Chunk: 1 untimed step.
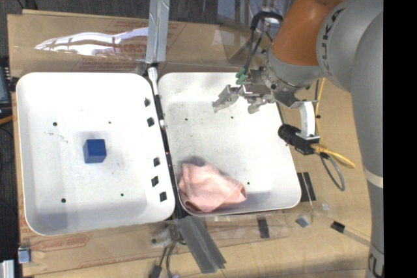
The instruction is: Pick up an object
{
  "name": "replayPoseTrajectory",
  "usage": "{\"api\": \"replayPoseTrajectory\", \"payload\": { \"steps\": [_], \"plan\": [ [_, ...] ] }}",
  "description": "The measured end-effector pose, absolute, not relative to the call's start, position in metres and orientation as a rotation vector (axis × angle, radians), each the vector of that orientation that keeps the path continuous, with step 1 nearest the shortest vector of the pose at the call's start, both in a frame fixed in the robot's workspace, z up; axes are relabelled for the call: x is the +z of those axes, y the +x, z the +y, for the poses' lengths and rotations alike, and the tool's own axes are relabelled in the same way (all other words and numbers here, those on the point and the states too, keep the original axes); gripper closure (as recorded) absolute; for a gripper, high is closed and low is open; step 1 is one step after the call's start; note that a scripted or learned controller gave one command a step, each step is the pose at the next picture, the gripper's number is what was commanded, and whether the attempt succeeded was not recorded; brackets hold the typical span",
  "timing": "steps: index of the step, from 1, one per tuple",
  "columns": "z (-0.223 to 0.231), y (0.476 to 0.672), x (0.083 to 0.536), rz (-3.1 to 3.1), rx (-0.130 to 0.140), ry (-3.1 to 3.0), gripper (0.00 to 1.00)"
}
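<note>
A small blue cube (95, 150) lies in the left bin (39, 107), left of its middle. A crumpled pink cloth (208, 187) rests at the near edge of the right bin (195, 133). My gripper (238, 101) hangs over the far part of the right bin, well above and beyond the cloth. Its two fingers stand apart with nothing between them.
A grey metal post (157, 29) rises behind the seam between the bins. Black clips (156, 163) run along the divider. Brown cardboard (85, 42) lies behind the bins, with a shiny plastic strip on it. Grey tape (202, 244) sits at the bench front.
</note>
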<state>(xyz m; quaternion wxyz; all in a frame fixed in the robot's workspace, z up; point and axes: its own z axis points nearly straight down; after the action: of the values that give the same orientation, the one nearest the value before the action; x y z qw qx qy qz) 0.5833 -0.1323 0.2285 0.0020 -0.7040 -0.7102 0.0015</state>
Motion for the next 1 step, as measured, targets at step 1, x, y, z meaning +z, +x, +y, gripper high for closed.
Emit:
{"api": "replayPoseTrajectory", "payload": {
  "steps": [1],
  "plan": [
    [-0.1639, 0.5148, 0.2072, -2.465, 0.003, -1.941, 0.00]
  ]
}}
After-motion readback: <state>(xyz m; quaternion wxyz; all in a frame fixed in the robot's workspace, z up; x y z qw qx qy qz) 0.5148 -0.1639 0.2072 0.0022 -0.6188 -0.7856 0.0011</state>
